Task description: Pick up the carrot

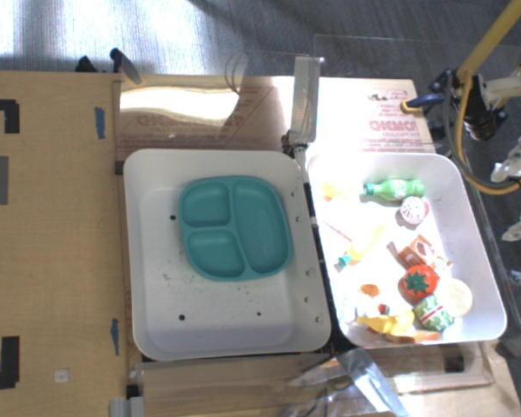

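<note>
A blurred grey shape at the bench's near edge, below the 2 bins; the carrot is not yet lifted.

What that shape is I cannot tell, nor can I tell the gripper's state from this view; nothing is seen held. The right bin carries the loose toys. The small orange piece near its near-left corner is most likely the carrot, lying flat on the floor, apart from the red tomato and close to the yellow pieces heaped along the near wall. That crowding probably favours a descent from the far side. The green bottle lies by the far wall. The left bin holds 1 teal divided plate, seemingly a drop-off place.
</note>
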Robot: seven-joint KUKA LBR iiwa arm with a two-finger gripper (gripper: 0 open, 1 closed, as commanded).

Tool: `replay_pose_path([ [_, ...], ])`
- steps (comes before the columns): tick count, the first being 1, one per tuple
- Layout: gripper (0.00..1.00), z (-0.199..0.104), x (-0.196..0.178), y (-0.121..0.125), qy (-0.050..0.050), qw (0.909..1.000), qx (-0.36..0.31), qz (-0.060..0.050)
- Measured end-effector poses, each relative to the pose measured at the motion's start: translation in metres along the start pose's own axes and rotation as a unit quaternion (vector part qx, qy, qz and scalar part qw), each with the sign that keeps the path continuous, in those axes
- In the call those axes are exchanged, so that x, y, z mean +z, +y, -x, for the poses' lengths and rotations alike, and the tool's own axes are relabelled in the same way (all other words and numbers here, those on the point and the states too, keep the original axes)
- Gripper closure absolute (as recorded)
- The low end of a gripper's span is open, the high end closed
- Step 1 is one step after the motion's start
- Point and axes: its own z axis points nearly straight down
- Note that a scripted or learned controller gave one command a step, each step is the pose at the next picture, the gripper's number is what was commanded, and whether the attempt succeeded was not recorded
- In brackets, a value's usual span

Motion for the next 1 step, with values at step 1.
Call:
replay_pose_path([
  [1,0.00,0.0193,0.0703,0.0259,-0.002,1.0000,-0.001,-0.001],
])
